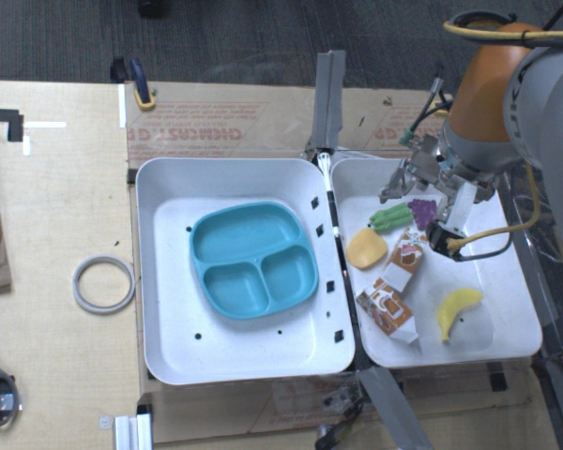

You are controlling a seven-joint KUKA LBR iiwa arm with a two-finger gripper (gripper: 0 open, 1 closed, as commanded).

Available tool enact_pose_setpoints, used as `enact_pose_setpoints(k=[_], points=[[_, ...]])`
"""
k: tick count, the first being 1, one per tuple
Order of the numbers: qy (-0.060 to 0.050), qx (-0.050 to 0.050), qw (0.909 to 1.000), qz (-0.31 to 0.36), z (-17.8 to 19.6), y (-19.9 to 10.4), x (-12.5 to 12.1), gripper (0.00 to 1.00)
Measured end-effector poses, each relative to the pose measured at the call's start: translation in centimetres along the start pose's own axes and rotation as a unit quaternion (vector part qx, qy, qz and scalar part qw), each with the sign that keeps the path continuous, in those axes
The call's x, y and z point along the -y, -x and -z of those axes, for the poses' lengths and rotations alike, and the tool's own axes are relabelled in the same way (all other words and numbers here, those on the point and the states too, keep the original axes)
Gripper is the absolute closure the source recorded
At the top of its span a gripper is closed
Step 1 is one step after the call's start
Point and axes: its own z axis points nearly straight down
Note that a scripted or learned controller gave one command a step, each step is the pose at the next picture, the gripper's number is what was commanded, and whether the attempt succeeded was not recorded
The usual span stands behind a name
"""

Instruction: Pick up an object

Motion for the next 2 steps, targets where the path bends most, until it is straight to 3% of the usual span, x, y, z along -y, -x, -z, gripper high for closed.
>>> enact_pose_setpoints(k=[1, 2], points=[[-0.001, 0.001, 0.9947, 0.103, 0.4, 1.2, -5.8, 0.00], [0.001, 0.000, 0.9911, 0.133, -6.7, 2.4, -0.7, 0.00]])
